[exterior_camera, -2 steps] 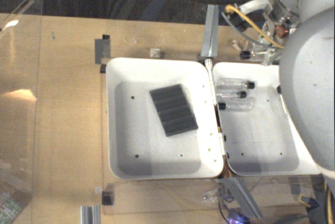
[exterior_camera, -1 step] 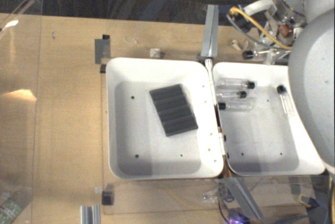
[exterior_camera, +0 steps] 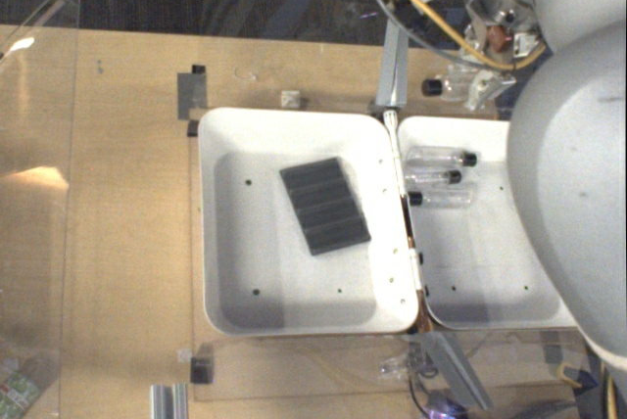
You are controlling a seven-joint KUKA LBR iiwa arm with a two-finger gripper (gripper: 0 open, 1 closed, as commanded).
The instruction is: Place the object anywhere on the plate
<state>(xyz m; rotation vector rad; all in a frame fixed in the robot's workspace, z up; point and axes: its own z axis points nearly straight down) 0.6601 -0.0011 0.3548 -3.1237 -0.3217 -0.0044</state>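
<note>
Grasp step, probably. The clear tubes (exterior_camera: 441, 174) lay at 12 o'clock in the right bin (exterior_camera: 490, 304); the dark plate (exterior_camera: 325, 206) sat in the left bin (exterior_camera: 225, 300). The arm (exterior_camera: 573, 162) loomed over them, grip state unclear. Next: pick one, carry it toward 9 o'clock.

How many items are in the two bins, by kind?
Dark grey ribbed plate in the left bin: 1
Clear tubes with black caps in the right bin: 3, at
Total: 4
</note>
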